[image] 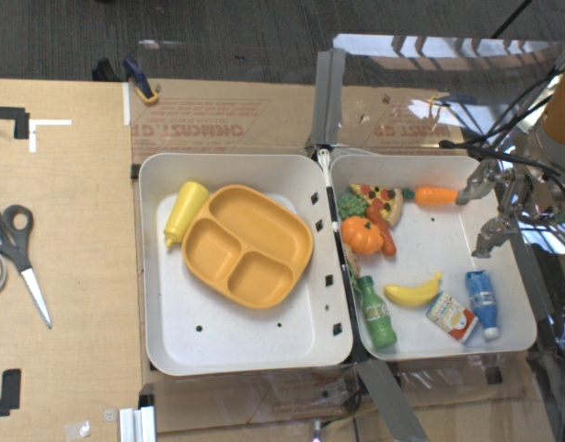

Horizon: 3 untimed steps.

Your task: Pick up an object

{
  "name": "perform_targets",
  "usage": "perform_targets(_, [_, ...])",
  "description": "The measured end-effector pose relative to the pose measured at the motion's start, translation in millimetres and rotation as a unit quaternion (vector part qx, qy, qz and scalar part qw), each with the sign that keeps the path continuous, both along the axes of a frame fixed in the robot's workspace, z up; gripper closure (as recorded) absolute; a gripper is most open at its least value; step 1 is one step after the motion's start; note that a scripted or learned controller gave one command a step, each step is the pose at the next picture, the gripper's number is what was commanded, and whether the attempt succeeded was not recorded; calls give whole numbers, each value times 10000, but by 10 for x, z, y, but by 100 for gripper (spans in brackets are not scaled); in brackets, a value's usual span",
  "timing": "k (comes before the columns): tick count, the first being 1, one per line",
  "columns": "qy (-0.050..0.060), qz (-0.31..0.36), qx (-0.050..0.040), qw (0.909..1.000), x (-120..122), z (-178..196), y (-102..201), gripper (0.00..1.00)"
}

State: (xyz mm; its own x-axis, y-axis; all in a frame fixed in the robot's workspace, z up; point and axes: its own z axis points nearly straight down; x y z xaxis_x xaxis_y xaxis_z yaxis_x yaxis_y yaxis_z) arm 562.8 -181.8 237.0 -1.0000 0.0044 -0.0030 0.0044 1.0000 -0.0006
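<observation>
Gripper [482,215] spread open, holding nothing, poised over right bin [522,339]; best dropped straight down astride blue bottle [482,303], clear of carton [450,317].

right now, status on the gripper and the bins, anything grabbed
Gripper over right bin's far right edge, holding nothing visible. Carrot nearest, blue bottle below. Left bin: yellow tray, yellow bottle.

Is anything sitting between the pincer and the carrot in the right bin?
Nothing visible does. The pincer hangs over the right bin, just right of the carrot, with bare white floor between them.
</observation>
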Motion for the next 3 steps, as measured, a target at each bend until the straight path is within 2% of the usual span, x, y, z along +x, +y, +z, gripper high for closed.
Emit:
perform_targets(1, [3,472,1,9989,-335,-1145,-258,0])
perform_targets(2, [-1,1106,3,9939,-271,-1445,481,0])
perform_targets(3, [2,1231,-3,9924,-416,-1442,349,0])
